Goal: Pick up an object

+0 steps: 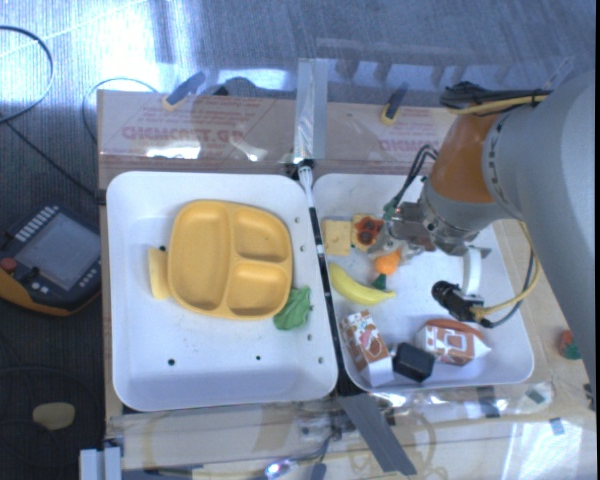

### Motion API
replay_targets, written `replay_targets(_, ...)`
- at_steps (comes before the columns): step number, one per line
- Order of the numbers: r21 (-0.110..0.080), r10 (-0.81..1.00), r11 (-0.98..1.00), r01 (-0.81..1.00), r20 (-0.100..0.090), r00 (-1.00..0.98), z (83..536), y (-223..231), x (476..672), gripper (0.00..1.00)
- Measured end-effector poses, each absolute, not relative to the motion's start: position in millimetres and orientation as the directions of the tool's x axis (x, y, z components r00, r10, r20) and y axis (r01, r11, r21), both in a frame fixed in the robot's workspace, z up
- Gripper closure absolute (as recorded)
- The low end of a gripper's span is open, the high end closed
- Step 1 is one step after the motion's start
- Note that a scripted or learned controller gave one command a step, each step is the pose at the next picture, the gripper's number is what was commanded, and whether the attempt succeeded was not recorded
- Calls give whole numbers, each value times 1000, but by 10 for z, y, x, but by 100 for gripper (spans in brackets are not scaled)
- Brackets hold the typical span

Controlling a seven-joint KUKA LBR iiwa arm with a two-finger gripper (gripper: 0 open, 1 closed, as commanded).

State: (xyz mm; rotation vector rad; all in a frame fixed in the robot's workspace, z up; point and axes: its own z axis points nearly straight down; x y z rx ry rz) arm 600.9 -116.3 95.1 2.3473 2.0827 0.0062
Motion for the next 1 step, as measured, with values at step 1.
replay_targets(1, -7, 974, -226, 974, -5, 226, 1800, -562, 6424, 100)
